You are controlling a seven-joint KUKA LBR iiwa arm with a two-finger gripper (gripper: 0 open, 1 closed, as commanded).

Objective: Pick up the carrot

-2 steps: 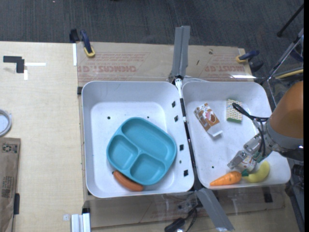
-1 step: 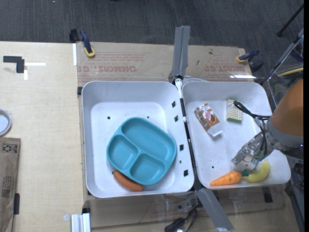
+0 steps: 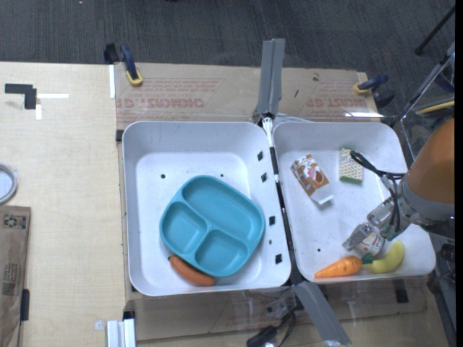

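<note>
While carrot (image 3: pixel 338 268) & banana (image 3: pixel 387 259) share right bin (image 3: pixel 329 143), left bin (image 3: pixel 145 194) holds plate (image 3: pixel 210 225).

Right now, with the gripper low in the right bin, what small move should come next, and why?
Probably a short shift toward the carrot and down over it. The gripper sits just above and beside the carrot's thick end, close to the banana, and nothing shows between its fingers. The carrot lies flat near the right bin's front wall, so centring over its middle first seems wise.

Smooth, glossy plastic carrot (image 3: pixel 338 268); matt teal plastic plate (image 3: pixel 211 225); smooth white plastic bins (image 3: pixel 136 215); pale wooden table (image 3: pixel 58 186); metallic end effector (image 3: pixel 365 237).
</note>
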